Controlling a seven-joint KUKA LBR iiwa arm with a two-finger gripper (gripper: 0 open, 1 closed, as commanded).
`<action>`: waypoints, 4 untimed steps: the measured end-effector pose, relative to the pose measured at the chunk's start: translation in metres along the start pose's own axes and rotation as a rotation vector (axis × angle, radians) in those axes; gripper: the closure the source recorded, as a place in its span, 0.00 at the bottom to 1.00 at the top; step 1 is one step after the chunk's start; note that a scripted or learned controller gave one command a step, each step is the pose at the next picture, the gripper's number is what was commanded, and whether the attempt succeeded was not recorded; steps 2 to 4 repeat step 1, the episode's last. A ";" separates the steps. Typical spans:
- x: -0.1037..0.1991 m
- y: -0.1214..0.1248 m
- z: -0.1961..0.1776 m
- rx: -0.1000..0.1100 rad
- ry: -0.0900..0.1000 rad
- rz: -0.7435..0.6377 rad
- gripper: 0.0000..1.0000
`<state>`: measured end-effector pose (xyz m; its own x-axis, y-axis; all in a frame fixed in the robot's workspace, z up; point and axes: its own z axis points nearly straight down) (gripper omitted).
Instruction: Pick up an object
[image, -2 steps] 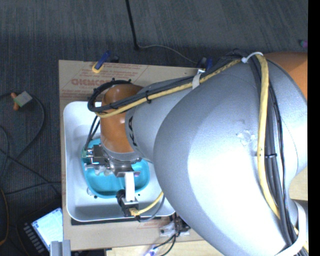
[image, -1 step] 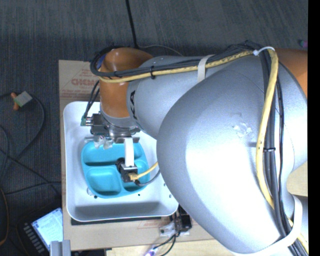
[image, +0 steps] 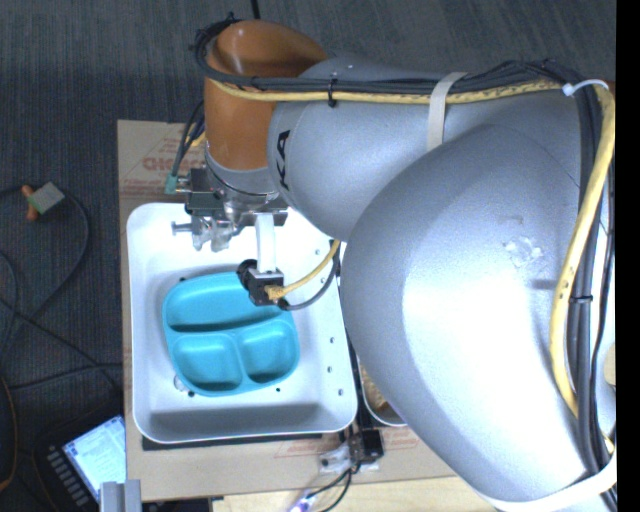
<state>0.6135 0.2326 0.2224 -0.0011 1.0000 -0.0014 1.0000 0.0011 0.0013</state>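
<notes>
A: How far along is the pick?

B: Not far, by my reading. The blue divided tray (image: 232, 340) lies flat on the floor of the left bin (image: 145, 300), filling most of its middle and nearer part. Nothing looks lifted.

A: And the tool?

B: The tool (image: 225, 235) hangs over the far end of that bin, just beyond the tray's far rim. I cannot tell how it is set, because the wrist and cabling crowd it. I see nothing in its hold.

A: So what remains?

B: Everything that counts: come down on the tray, grip it, raise it.

A: Any room to work?

B: Little. The tray sits near the bin's left wall, and its right side lies under a black fitting (image: 262, 283) with a yellow hose. The far rim seems the most reachable edge. The big grey arm (image: 470, 280) covers the right bin, so clearance there is unknown.
</notes>
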 end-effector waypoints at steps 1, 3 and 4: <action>0.000 0.055 -0.092 -0.001 0.000 0.000 1.00; 0.000 0.055 -0.092 -0.001 0.000 0.000 1.00; 0.000 0.055 -0.092 -0.001 0.000 0.000 1.00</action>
